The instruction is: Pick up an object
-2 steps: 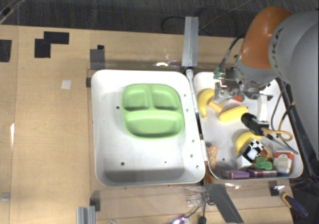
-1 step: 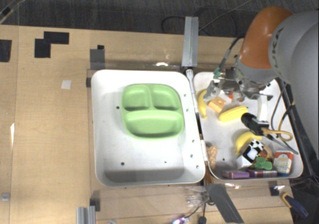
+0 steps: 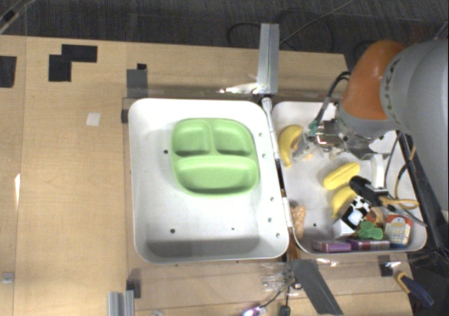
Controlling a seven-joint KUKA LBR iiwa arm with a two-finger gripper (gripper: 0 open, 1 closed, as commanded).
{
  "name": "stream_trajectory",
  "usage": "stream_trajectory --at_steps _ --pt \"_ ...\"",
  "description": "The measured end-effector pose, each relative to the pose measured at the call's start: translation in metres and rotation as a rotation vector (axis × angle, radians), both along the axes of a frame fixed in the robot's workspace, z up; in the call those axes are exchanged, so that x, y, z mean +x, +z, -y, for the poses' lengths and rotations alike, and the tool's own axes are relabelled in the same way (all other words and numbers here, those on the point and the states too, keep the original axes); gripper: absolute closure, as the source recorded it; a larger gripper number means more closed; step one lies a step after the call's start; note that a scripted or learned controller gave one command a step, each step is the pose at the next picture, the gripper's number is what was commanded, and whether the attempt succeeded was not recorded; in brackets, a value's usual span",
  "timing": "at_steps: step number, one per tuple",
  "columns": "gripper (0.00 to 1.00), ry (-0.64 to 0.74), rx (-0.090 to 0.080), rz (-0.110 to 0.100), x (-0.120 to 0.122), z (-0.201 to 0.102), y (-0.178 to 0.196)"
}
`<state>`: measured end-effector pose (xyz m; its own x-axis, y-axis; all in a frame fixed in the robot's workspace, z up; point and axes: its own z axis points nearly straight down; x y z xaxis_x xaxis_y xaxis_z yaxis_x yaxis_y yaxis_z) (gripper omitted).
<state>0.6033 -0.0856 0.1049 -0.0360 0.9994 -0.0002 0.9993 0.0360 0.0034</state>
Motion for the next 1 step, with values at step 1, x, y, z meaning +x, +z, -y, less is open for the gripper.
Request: stream_trajectory --at_steps 1 --pt "0.0 0.104 -0.003 0.012 -0.0478 0.0491 -0.0139"
